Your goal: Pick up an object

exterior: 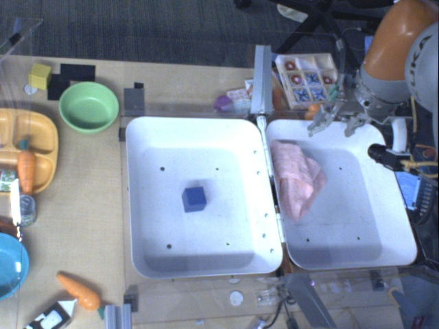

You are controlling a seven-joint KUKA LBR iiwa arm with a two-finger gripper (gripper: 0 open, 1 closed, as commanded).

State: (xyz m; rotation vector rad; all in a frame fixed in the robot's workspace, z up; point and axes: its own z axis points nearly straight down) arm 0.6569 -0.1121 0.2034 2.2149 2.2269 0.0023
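Observation:
A small blue cube lies near the middle of the left white bin. A crumpled pink cloth rests against the left wall of the right white bin. My gripper hangs over the back edge of the right bin, up and to the right of the cloth. Its two fingers are spread apart and point down-left, with nothing between them. The grey arm with its orange band comes in from the upper right.
A green bowl and a yellow tray with a carrot sit left of the bins. A second carrot and a blue plate lie at the lower left. A patterned box stands behind the right bin.

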